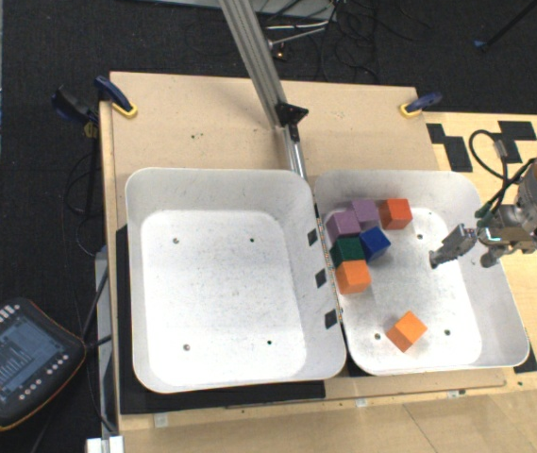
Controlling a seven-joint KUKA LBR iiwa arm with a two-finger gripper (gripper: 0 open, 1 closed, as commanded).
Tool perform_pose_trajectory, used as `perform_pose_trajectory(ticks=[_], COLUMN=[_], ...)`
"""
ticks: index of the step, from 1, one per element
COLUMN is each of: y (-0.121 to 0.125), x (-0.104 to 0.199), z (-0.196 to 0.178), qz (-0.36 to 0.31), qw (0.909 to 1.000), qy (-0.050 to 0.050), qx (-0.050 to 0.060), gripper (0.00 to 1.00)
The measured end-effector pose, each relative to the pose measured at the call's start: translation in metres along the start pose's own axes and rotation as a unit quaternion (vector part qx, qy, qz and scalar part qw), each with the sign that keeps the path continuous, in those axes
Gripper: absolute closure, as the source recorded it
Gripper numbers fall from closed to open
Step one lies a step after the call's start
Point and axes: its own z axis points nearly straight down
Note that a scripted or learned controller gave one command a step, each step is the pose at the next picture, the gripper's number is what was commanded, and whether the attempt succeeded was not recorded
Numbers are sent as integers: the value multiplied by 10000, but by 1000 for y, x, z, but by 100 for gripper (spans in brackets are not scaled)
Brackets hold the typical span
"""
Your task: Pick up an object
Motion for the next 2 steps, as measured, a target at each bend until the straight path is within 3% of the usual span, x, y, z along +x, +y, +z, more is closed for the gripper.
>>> perform_pose_trajectory(ticks=[1, 2], y=[1, 8], x=[0, -3], z=[-2, 45], qz=[3, 8], qw=[10000, 10000], qy=[-6, -1], qx=[-24, 0], gripper=[0, 0])
